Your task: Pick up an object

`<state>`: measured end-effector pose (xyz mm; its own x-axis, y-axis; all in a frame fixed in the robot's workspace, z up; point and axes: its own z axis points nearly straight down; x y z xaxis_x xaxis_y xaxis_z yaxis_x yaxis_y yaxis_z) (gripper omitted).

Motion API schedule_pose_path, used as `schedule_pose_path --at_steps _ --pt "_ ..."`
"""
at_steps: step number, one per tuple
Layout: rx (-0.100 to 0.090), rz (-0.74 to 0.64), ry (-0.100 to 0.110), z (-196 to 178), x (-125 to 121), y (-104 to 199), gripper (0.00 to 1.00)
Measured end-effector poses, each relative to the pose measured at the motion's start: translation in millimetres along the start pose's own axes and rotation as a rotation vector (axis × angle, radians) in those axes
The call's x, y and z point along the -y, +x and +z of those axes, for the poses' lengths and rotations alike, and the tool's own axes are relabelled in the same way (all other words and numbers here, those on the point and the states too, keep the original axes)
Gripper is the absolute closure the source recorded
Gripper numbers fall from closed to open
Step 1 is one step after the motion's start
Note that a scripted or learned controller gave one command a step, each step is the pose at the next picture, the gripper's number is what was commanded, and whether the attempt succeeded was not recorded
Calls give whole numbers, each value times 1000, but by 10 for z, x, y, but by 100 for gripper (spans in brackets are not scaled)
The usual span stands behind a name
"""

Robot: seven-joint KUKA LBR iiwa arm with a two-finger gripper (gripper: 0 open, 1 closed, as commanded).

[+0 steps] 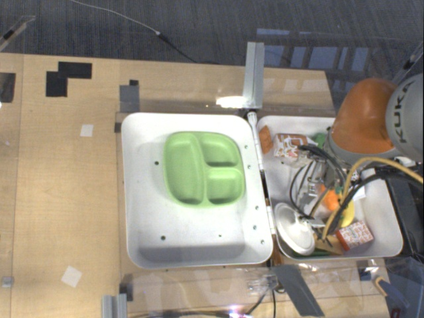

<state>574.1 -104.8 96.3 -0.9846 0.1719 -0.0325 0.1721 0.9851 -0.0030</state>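
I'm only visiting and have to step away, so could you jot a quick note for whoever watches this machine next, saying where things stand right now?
Gripper: low inside the right bin, among the clutter; nothing seen held.
Right bin items: white bowl at the near left corner, yellow banana-like piece, small red-and-white box, printed packet near the far side.
Left bin: green divided plate.
Done: arm has reached into the right bin.
Left: grasp an object and lift it out.
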Motion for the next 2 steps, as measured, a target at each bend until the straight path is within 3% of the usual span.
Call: schedule_pose_path --at_steps 1,2 --pt "28 127 -2 -48 54 434 0" --pt "26 214 5 -47 49 448 0"
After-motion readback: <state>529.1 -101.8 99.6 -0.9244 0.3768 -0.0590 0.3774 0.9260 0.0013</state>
